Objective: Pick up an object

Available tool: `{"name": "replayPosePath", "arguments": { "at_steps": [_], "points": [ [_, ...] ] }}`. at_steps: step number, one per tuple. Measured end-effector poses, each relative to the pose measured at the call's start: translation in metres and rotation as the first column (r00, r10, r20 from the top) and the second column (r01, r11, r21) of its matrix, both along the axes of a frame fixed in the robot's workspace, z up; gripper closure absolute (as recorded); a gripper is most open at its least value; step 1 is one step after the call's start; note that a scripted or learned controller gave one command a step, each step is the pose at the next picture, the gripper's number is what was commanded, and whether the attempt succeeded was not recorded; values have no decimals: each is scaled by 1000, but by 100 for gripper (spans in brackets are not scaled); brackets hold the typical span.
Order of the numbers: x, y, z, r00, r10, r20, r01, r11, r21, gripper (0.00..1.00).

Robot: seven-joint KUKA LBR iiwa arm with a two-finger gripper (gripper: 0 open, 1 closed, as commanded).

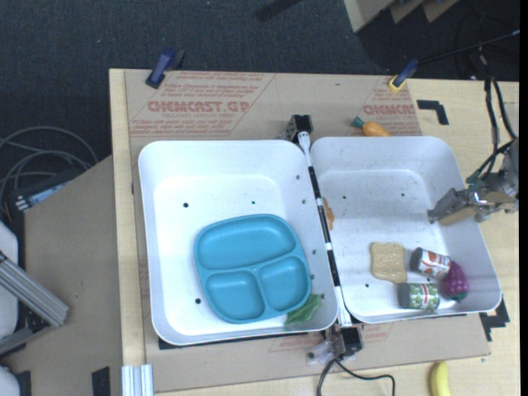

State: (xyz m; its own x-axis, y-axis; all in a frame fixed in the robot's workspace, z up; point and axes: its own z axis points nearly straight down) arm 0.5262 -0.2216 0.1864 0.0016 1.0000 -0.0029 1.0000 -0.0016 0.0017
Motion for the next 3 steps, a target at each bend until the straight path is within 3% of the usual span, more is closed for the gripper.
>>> {"name": "replayPosePath", "arguments": {
  "at_steps": [1,2,3],
  "points": [
    [108,29,37,1000,4,1,-4,1000,3,0],
    [40,31,-16,1000,1,-3,-1,1000,3,0],
    [-48,9,-64,1000,-1,-3,1,1000,3,0]
  ]
}}
